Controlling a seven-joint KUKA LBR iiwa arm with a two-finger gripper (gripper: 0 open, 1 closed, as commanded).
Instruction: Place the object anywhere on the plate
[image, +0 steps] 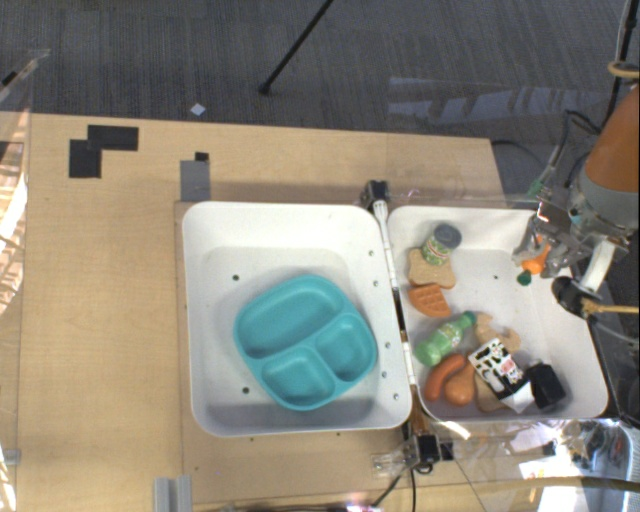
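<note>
Two fingers I cannot read: my gripper (560, 262) hangs over the right bin's (590, 352) far right edge, its opening unclear. Toy food (462, 355) crowds that bin's near half. I see the teal plate (304, 342) bare in the left bin (215, 300), on a tan bench (95, 330) over dark carpet (300, 50).

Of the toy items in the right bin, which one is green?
The bottle lying mid-bin beside the orange sausage; its neighbours are tan, orange, black or white.
</note>
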